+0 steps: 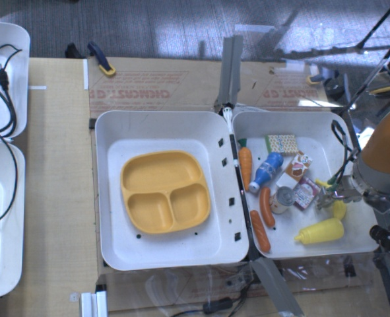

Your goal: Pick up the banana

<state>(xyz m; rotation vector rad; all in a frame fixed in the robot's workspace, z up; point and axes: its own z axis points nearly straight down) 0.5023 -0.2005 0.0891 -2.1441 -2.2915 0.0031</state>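
Tan table (pixel 56 177) at frame centre, grey floor (pixel 181 12) along the top, gripper (pixel 328 197) at right bin (pixel 313 127), banana (pixel 339 209) beside it, grip unreadable

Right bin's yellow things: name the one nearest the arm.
The small banana beside the arm; the squeeze bottle lies farther off, nearer the front rim.

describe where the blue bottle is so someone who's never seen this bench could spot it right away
Look in the right-hand white bin, in its left half. The blue bottle lies on its side beside the upper carrot, just below the checkered box. It is the bin's sole blue item, with a white cap.
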